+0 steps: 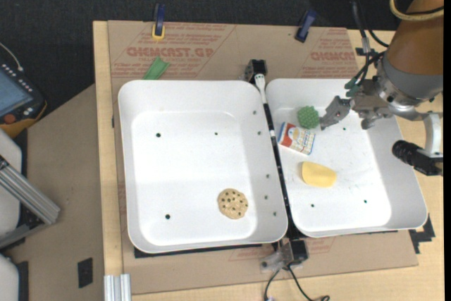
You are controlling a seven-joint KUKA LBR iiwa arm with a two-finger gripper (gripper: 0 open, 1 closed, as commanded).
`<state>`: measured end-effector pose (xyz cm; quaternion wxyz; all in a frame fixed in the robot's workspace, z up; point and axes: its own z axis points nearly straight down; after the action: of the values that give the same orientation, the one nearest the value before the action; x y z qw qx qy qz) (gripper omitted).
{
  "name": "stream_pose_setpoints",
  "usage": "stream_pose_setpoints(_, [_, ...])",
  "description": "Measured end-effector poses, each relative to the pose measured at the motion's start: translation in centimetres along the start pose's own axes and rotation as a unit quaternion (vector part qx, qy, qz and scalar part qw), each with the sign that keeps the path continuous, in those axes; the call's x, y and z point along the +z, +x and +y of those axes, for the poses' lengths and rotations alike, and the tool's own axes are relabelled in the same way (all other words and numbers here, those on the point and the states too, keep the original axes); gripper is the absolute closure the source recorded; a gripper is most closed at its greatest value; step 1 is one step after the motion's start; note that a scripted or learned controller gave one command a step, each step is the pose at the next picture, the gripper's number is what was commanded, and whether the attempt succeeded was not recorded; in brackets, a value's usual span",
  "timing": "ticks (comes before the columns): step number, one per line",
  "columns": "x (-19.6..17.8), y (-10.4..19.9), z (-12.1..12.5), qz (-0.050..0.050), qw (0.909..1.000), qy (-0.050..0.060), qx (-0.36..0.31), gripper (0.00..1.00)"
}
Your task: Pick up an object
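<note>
The claw (350,113) hung open over the right bin (394,211), gripping nothing. Just beside its left finger lay a green ball (307,115), touching a small carton (297,138). A yellow piece (318,175) lay nearby, and a cookie (232,203) in the left bin (176,151).

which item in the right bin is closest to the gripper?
The green knobbly ball, just left of the gripper. The small carton and yellow wedge lie farther down the right bin.
</note>
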<state>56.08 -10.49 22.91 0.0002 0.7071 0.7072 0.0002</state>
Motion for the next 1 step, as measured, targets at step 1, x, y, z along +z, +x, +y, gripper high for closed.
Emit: stream_pose_setpoints(1, [-1.08, 0.01, 0.07, 0.0, 1.0, -0.002, 0.0, 1.0])
